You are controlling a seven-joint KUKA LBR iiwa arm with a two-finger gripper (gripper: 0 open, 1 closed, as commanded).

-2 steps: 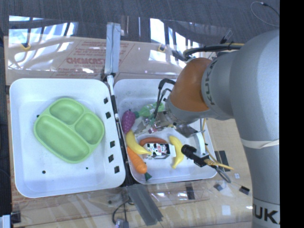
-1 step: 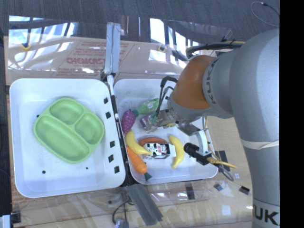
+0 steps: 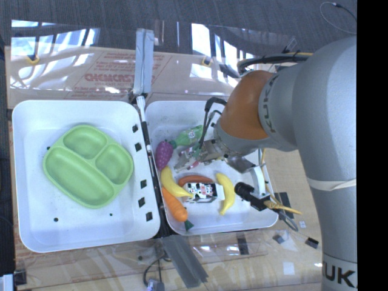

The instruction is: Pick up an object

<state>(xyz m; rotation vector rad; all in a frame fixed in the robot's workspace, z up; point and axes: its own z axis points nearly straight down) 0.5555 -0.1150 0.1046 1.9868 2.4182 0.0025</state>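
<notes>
The end effector hangs low in the right bin; whether it grips anything I cannot tell; the sausage lies just nearward of it, long axis left to right, between two bananas.

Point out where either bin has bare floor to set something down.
Left bin: bare white floor borders the green plate on all sides, widest along the near wall. Right bin: crowded; bananas, carrot, grapes and the gripper fill its middle. A bare strip lies along its far wall.
</notes>
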